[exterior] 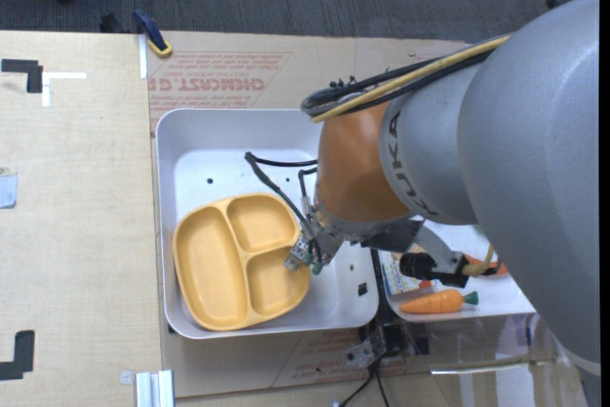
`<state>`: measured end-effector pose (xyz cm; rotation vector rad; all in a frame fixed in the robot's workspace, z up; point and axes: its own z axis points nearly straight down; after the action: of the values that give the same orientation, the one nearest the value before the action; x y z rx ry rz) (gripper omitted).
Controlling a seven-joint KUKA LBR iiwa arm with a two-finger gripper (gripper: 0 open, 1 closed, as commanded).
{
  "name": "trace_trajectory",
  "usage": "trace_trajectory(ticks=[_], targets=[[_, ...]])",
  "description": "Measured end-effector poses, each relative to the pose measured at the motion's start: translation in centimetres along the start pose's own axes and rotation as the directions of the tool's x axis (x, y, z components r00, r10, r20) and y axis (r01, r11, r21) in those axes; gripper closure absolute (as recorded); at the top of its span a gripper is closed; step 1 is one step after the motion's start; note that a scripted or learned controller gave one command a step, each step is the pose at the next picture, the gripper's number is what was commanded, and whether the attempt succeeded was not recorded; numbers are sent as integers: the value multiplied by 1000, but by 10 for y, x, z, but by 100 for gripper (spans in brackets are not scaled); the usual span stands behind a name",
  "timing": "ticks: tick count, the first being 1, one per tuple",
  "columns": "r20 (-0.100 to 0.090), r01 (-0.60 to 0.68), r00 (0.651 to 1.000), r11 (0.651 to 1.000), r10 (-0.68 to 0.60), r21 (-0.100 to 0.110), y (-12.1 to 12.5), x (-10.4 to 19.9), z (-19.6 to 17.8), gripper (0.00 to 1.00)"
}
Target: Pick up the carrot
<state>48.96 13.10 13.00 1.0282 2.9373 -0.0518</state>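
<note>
The yellow plate (205, 267) fills most of the near half of the left bin (191, 148). Behind the plate the white floor is bare, but a black cable (262, 169) bends across it on the right. Right of the plate is a small bare strip, up to the wall between the bins. The gripper (307, 257) hangs at the plate's right edge. Farther right, the big grey arm (496, 138) covers most of the right bin (505, 298). The carrot (431, 303) lies there, just past the wall.

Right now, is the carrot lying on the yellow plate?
No, the carrot lies in the neighbouring bin, apart from the yellow plate.
</note>
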Motion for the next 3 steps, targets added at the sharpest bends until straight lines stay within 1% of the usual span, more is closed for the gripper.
trace_trajectory(ticks=[1, 2, 3], targets=[[8, -14, 1000, 1000, 14, -5, 0, -5, -10, 100], [9, -18, 1000, 1000, 18, -7, 1, -7, -19, 100], [-41, -418, 907, 908, 418, 4, 35, 4, -83, 100]])
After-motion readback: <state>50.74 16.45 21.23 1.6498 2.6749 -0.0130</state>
